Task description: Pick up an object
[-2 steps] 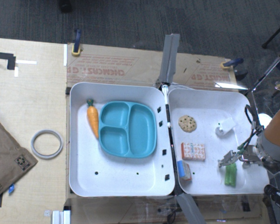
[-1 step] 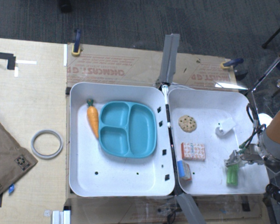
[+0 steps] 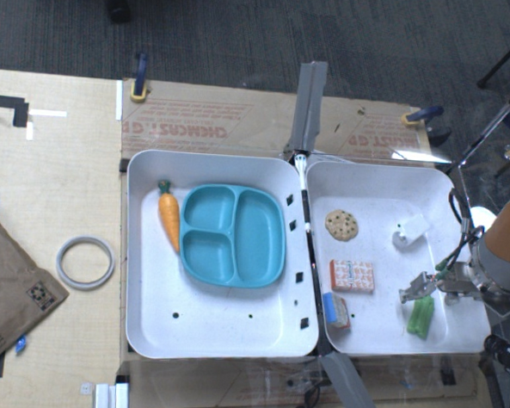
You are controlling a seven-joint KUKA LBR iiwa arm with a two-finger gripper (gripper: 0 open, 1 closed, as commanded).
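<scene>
On your tabletop [image 3: 51, 152], two white bins sit side by side. Your hand [image 3: 421, 289] hovers in the right bin [image 3: 385, 185], just above a green object [image 3: 420, 318]. You cannot tell its grip state.

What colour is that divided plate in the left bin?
The divided plate is turquoise blue, seen in the camera view.

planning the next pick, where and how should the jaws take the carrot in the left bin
Grip the carrot across its thick orange middle, coming straight down from above. It lies flat, lengthwise along the blue divided plate, green top at the far end. Close across its narrow width; the plate side looks tight, so the gripper needs care there.
</scene>
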